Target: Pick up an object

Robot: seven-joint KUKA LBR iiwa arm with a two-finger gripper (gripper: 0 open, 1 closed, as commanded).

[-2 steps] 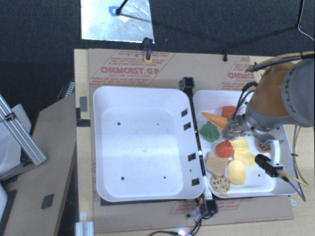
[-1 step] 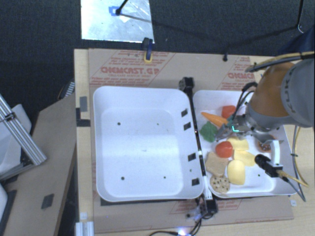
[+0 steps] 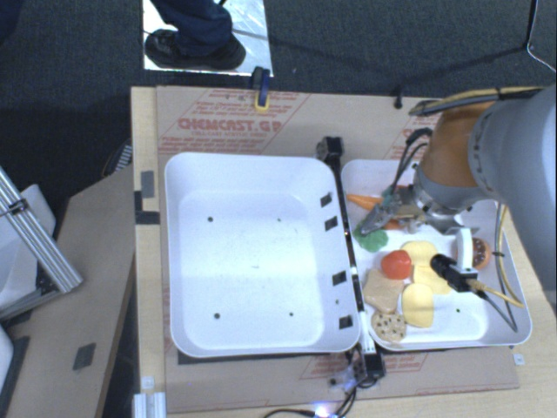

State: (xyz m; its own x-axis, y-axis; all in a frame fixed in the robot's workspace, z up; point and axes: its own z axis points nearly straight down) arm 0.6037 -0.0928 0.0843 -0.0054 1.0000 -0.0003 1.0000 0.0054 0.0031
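Grey arm point(image 3: 513, 146) looms closest, reaching in from the right over the right bin point(image 3: 505, 325), where all the pickable items are piled. Left bin point(image 3: 252, 251) sits alongside as the likely drop side. Gripper point(image 3: 376, 223) is low at the pile's far edge, near the carrot point(image 3: 364, 201) and a green piece point(image 3: 374, 240); jaw state cannot be told. Tomato point(image 3: 398, 264) and cookie point(image 3: 388, 326) lie nearer.

I see dark carpet point(image 3: 392, 24), a cardboard-covered bench point(image 3: 235, 116), and someone's shoe point(image 3: 193, 50) beyond it.
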